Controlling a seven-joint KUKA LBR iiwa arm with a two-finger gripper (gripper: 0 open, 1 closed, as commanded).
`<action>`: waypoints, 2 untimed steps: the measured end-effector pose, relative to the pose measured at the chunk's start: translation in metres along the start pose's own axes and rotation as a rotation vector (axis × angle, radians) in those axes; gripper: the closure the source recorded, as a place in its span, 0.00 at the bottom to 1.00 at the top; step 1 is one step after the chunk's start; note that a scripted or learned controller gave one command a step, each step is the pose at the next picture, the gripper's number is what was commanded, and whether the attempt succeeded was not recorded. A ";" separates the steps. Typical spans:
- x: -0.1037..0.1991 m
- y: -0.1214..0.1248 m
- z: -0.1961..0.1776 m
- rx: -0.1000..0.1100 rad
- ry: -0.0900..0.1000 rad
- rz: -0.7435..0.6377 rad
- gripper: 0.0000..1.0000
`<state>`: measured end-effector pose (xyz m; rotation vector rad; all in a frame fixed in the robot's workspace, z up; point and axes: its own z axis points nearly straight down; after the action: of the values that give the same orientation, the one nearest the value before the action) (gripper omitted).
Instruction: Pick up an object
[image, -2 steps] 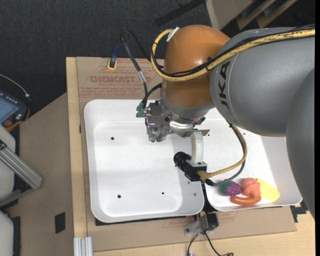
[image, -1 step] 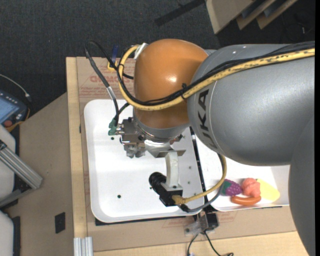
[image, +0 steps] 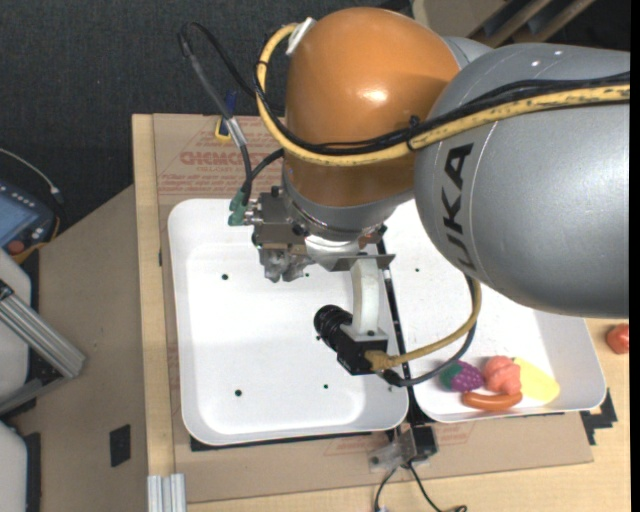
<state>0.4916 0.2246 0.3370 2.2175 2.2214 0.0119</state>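
Where the arm (image: 520, 160) leans over the left bin (image: 230, 340): we see the fingers (image: 283, 268) above its far half.
Fingers' state: released or clenched, we cannot tell.
Toys: purple grapes (image: 463, 377), pink fruit (image: 503, 372), yellow piece (image: 542, 384), orange-red stick (image: 490, 400), clustered in the right bin (image: 560, 335), well right of the fingers.

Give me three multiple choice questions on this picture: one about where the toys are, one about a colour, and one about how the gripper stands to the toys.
1. The toy cluster lies: A on the dark floor; B on the cardboard; C in the right-hand bin, at its near corner.
2. The grape toy is: A green; B purple; C blue.
3. The gripper is: A over the left-hand bin, apart from the toys; B pressed onto the toys; C outside both bins.
Answers: C, the toys sit by that bin's near edge; B, the grapes show purple; A, the gripper hangs above the left-hand bin's floor.
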 end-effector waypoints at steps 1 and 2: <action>-0.001 0.040 0.075 0.015 -0.007 0.004 1.00; -0.002 0.091 0.133 0.010 -0.006 0.004 1.00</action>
<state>0.5835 0.2232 0.2050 2.2245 2.2186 -0.0057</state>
